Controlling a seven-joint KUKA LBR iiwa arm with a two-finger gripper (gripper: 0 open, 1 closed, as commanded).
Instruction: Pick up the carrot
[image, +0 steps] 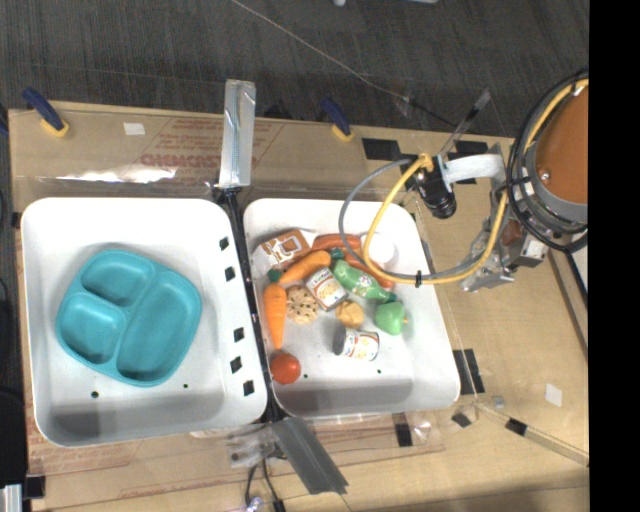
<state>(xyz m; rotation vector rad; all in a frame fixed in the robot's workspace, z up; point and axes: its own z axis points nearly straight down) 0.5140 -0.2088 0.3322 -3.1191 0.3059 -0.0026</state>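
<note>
The carrot (275, 316) is an orange tapered piece lying lengthwise by the left wall of the right bin (430, 340), thick end toward the back. A red tomato (285, 368) sits just in front of its tip. The arm's wrist, with yellow and grey cables looping off it, hangs over the bench to the right of that bin. My gripper (492, 272) is outside the bin's right rim, far to the right of the carrot and touching none of the items.
Around the carrot lie a second orange piece (305, 266), a cookie (300, 304), small cans (327, 288) (358, 345), green vegetables (392, 318) and a brown packet (283, 245). The left bin (40, 330) holds a teal divided plate (128, 315).
</note>
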